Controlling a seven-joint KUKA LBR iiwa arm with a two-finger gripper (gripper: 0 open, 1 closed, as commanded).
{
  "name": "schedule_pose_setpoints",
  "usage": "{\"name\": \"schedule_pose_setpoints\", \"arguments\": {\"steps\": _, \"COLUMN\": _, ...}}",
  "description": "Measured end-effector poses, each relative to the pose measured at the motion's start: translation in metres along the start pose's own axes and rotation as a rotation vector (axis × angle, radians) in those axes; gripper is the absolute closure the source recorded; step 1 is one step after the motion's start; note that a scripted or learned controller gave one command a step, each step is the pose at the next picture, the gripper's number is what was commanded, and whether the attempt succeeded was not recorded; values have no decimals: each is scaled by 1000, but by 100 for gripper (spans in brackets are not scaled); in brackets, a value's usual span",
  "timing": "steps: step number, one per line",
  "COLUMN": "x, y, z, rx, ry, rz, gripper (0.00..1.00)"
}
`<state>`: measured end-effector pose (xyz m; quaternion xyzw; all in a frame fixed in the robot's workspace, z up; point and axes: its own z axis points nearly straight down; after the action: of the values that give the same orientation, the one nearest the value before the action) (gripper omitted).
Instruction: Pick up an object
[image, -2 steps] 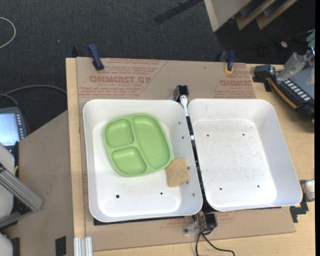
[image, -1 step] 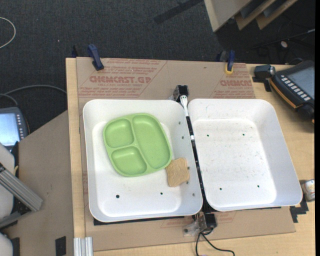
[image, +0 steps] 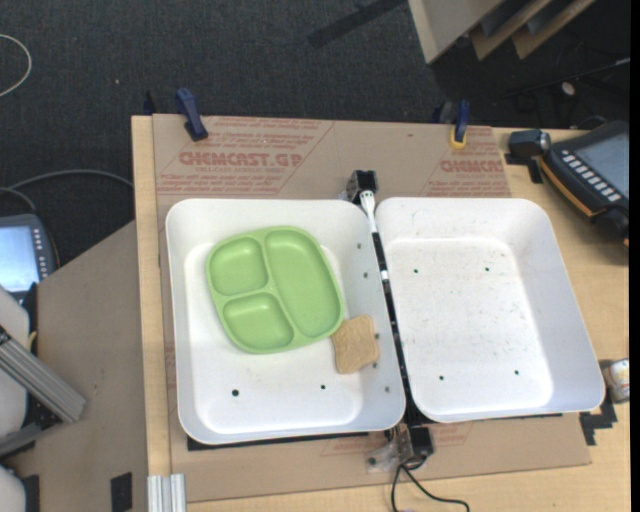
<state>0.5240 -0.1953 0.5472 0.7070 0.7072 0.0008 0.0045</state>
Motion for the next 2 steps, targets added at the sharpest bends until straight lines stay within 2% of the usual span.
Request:
{"name": "schedule_pose_setpoints", "arguments": {"steps": 1, "x": -3, "y": -48, "z": 101, "rx": 19, "ry": 9, "rz": 4, "gripper": 100}}
{"name": "schedule_pose_setpoints", "arguments": {"steps": 2, "x": 45, "y": -47, "z": 222, "rx": 21, "ry": 11, "rz": -3, "gripper": 100}}
